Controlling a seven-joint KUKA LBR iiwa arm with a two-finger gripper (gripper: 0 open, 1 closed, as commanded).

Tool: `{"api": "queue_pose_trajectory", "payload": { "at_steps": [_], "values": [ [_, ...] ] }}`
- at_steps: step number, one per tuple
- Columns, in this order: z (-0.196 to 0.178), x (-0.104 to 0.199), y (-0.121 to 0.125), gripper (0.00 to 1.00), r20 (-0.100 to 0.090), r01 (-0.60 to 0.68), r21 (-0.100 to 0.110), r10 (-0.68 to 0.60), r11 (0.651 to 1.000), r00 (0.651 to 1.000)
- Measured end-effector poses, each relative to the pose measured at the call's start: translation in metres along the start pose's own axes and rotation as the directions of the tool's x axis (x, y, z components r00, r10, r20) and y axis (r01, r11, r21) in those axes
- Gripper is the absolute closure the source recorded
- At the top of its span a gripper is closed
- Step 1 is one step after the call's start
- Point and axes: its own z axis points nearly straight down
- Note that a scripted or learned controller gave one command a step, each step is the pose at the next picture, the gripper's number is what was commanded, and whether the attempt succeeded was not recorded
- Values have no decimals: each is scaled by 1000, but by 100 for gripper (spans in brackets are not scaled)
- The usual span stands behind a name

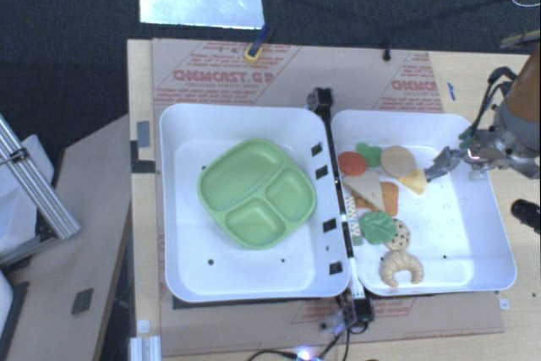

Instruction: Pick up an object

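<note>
Approaching the cheese wedge in the right bin, the claw, grip state indiscernible, must next descend and close.

Tray in left bin; croissant in right bin.

The grey arm bears an orange band, looping black cables, and a slim metallic tool.
</note>
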Motion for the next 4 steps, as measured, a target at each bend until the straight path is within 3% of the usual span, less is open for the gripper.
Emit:
{"api": "queue_pose_trajectory", "payload": {
  "at_steps": [2,3,4],
  "values": [
    [102,-4,-7,0,1,0,-5,0,1000,1000],
    [92,-5,-7,100,2,0,-7,0,1000,1000],
    [48,-6,-3,100,3,2,-8,-2,1000,1000]
  ]
}}
